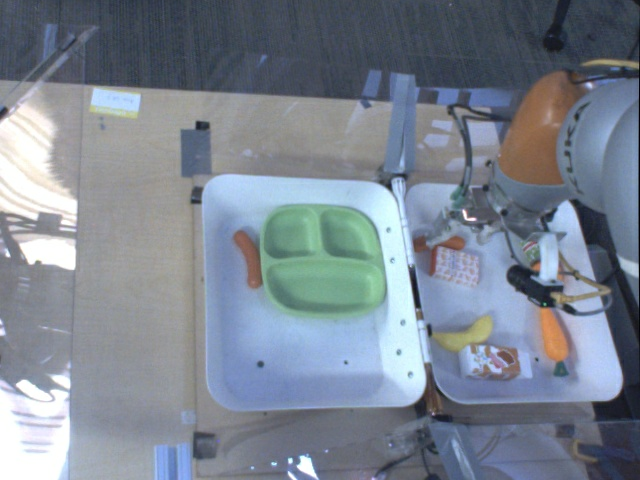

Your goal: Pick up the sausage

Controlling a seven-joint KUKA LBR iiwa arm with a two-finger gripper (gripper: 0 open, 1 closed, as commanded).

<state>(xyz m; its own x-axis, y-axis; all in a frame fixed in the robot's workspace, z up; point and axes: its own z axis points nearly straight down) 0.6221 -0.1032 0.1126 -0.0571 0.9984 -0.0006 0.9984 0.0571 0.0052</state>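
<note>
Sausage [248,258] is lying in the left bin [300,378], on the white floor just beside the left edge of the green divided tray [324,260], running roughly top to bottom. Over the right bin [590,378] the gripper [462,220] is hanging near the top left corner; whether it is open or closed cannot be told. Below it a red and white packet [454,266], a banana [462,335], a small carton [492,362] and a carrot [553,336] are resting.

The grey arm [600,148] (orange band above its wrist) reaches in from the right, wrist angled downward.
</note>
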